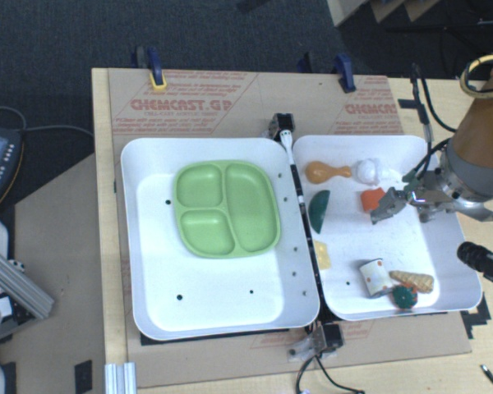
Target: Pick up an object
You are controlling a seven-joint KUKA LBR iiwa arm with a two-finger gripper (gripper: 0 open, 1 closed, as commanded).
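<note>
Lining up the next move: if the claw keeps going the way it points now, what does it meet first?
The claw points left across the right bin. The orange-red object lies right at its tip, so that likely comes first, though height above it is unclear. Beyond sits the dark green piece.

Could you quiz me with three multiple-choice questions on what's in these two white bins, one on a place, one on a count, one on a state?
1. Where does the green divided plate lie?
A. In the left bin
B. In the right bin
C. On the floor

2. How many compartments does that plate have?
A. Two
B. Three
C. Five

3. How does the gripper stand relative to the orange block?
A. Far off, over the left bin
B. Lifted high with the block between its fingers
C. Right beside the block, low in the right bin

Answers: 1 A, the plate sits alone in the left bin. 2 B, two small sections and one long one. 3 C, the gripper tip sits next to the block.
</note>
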